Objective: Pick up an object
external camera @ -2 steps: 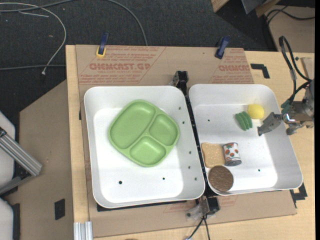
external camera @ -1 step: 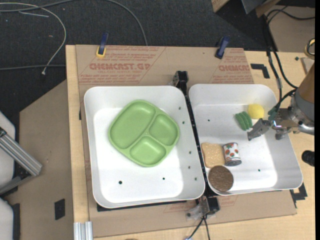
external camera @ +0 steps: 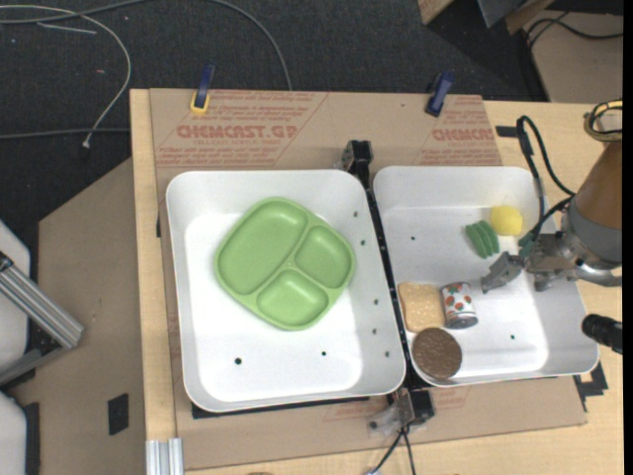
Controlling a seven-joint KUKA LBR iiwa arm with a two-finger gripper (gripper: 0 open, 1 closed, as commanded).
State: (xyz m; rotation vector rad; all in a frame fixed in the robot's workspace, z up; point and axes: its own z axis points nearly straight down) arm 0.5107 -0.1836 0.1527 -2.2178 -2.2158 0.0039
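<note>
Reaching in from the right edge of the view, the gripper (external camera: 522, 268) is seen over the right bin (external camera: 445, 191), with the grey wrist and its orange band above it at the frame's edge. One dark finger (external camera: 499, 273) is extended leftward and slightly down over the white floor of the bin, and a second prong is seen just to its right; the fingers appear spread apart, and nothing is seen between them. No object is touched by them.

Several items are gathered in the right bin. A yellow ball (external camera: 507, 220) is placed near the middle of the bin, up and to the left of the gripper, and a green ridged piece (external camera: 483, 237) is lying against its lower left side. A small can with a red and white label (external camera: 458, 305) is lying further down, to the left of the fingertip and apart from it. A tan slice like bread (external camera: 420, 306) is set just beside the can on its left, close to the bin's left wall. A round brown disc (external camera: 437, 353) is found below these two, at the front rim.

In the left bin (external camera: 198, 364) a green divided plate (external camera: 285, 262) is laid, turned at a slant, with three compartments visible
</note>
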